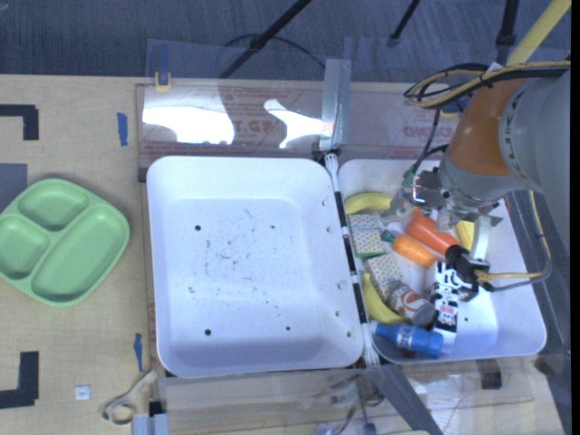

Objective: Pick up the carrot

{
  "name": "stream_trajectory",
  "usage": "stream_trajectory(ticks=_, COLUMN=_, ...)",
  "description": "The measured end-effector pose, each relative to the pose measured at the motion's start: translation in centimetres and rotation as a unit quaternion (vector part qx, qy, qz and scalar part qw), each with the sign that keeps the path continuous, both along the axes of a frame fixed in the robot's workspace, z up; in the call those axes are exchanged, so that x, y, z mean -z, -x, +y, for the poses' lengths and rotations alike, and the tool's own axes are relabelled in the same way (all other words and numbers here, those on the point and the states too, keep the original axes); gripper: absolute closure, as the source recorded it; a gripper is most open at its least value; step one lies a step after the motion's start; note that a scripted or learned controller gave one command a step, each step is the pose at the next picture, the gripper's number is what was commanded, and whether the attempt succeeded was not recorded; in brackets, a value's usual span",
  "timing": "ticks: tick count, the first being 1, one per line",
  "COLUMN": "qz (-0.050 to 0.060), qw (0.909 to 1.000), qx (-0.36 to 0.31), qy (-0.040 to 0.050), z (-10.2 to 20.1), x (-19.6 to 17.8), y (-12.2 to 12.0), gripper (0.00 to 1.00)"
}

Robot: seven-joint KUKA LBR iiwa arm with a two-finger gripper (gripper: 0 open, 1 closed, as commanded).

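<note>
The orange carrot with a small green end lies near the middle of the right bin, pointing left toward the divider. A second, redder orange piece rests against it just above. My gripper hangs directly over these orange pieces, at or very close to their upper right end. The grey arm with its orange band covers the bin's back right corner. Whether anything sits inside the gripper is hidden by the wrist.
The right bin is crowded: a banana at the back left, another banana in front, a black-and-white toy, a blue object and a yellow item. The left bin lies alongside. A green divided plate sits far left.
</note>
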State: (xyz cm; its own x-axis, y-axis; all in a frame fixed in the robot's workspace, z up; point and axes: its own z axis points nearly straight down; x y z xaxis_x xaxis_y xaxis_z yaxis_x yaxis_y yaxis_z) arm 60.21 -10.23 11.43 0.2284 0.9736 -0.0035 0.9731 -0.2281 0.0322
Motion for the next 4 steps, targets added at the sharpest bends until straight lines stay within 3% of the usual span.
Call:
stream_trajectory(ticks=1, qz=0.003, qw=0.9953, qx=-0.097, qy=-0.0021, z=-0.9, x=1.7, y=7.2, gripper=0.0)
stream_trajectory(ticks=2, qz=0.001, qw=0.9952, qx=-0.098, qy=-0.0038, z=-0.7, x=0.6, y=7.0, gripper=1.0)
stream_trajectory(ticks=3, qz=0.015, qw=0.9949, qx=-0.1, qy=-0.0042, z=6.3, x=-10.8, y=6.1, gripper=1.0)
stream_trajectory(ticks=4, qz=0.016, qw=0.9954, qx=-0.095, qy=-0.0037, z=8.7, x=-16.7, y=7.2, gripper=1.0)
